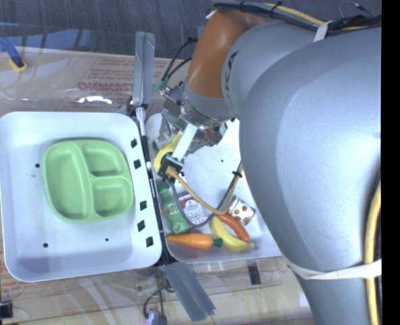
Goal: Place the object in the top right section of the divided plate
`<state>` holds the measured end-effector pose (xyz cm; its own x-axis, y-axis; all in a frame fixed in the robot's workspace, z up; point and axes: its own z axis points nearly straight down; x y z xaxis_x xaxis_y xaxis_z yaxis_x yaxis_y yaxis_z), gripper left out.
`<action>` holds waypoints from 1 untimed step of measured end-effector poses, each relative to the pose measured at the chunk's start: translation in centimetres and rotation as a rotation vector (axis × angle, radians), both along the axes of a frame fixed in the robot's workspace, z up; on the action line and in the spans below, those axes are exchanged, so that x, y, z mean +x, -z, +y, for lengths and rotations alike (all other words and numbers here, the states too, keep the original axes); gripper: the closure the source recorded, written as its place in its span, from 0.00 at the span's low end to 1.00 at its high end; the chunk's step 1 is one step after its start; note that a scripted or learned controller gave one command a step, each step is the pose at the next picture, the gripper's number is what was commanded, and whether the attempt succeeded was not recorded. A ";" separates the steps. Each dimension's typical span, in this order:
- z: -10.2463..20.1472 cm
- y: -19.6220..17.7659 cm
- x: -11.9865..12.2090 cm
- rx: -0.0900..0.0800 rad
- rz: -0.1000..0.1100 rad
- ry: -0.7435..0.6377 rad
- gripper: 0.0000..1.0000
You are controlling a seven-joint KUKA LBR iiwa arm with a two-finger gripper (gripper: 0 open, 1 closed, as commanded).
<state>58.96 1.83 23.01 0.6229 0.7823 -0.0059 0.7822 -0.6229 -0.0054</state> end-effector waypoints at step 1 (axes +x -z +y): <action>4.5 2.2 -4.6 0.000 0.004 -0.059 1.00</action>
